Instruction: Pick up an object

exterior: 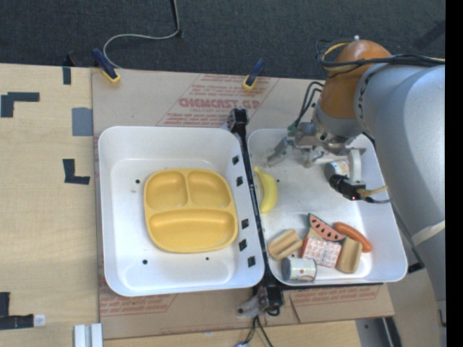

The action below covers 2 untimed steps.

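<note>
1. Camera view looking down on two white bins, left bin (116, 215) and right bin (387, 248), sitting side by side on brown cardboard (202, 103).
2. Reaching in from the right: big grey arm (412, 143), with its orange band (354, 56) sitting high at the back of the right bin.
3. Bending down and pointing left: gripper (278, 155), hanging over the back left part of the right bin, close to the wall between the bins.
4. Not pinching anything that can be seen; too small and grey for telling whether spread or pressed together.
5. Lying just in front of the gripper, near it but apart: yellow banana (267, 191), curving along the left wall of the right bin.
6. Sitting bunched in the front of the right bin, well apart from the gripper: watermelon slice (325, 230), red sausage (353, 236), bread roll (283, 243), small can (299, 269), red and white box (320, 251).
7. Resting flat in the middle of the left bin: yellow plate (192, 210) with three parts.
8. Holding the cardboard at the back edge: two blue and yellow clamps (106, 64).
</note>
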Each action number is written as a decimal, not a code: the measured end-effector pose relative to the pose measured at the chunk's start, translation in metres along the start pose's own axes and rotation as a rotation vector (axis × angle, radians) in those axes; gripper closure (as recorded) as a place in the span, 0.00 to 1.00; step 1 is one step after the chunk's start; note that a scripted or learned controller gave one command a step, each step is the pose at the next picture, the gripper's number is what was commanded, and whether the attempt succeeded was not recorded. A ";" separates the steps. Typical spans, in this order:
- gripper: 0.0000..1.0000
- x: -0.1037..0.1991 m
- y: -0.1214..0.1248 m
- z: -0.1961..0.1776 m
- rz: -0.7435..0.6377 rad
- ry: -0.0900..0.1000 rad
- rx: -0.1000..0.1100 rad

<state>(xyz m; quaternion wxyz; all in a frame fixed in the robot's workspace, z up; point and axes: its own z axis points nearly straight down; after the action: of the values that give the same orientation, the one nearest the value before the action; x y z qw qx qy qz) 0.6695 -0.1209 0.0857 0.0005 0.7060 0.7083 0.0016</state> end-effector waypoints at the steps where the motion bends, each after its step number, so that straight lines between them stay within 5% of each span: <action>1: 0.00 0.026 -0.001 0.001 0.001 -0.002 0.002; 2: 1.00 0.026 0.000 -0.009 0.000 -0.001 0.002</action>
<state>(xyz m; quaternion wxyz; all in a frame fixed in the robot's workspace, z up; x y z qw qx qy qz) 0.6690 -0.0949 0.0949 0.0001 0.7061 0.7081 0.0005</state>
